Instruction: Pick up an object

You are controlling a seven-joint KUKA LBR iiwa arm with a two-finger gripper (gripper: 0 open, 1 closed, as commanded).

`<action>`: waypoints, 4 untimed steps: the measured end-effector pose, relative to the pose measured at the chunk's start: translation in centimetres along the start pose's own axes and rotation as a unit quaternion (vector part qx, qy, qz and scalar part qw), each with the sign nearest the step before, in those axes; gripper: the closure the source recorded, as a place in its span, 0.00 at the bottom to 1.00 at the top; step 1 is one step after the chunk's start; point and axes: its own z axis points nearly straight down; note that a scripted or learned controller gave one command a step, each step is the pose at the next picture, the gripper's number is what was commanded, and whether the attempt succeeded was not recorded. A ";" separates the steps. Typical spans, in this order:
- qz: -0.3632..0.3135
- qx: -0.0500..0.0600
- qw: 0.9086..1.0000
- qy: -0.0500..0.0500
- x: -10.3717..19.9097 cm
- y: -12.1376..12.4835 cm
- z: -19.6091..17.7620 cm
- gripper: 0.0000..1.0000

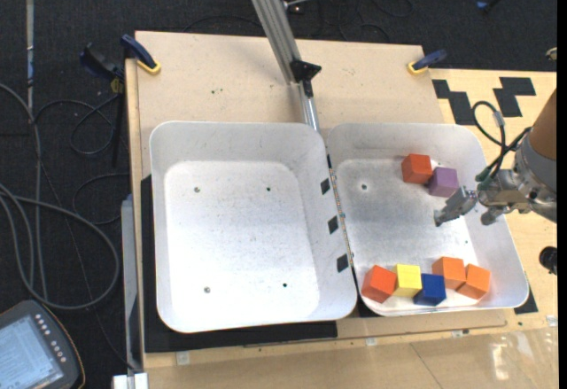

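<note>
Pincer [452, 208], fingers apparently parted and empty, beside purple block [444, 180]: likely light, rigid, best gripped across opposite flat faces.

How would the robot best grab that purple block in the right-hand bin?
Probably from above, closing on the purple block across its near and far faces. The orange block touches its left side, so fingers would not fit there. The gripper sits just below it.

No readable text, label, brand or number on anything in view.
</note>
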 end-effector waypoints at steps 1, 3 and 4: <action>0.000 0.000 1.000 0.000 0.3 -0.1 6.4 0.00; 0.000 -0.004 1.000 -0.001 0.8 -0.7 10.9 1.00; -0.002 -0.007 1.000 -0.002 0.6 -0.5 4.5 1.00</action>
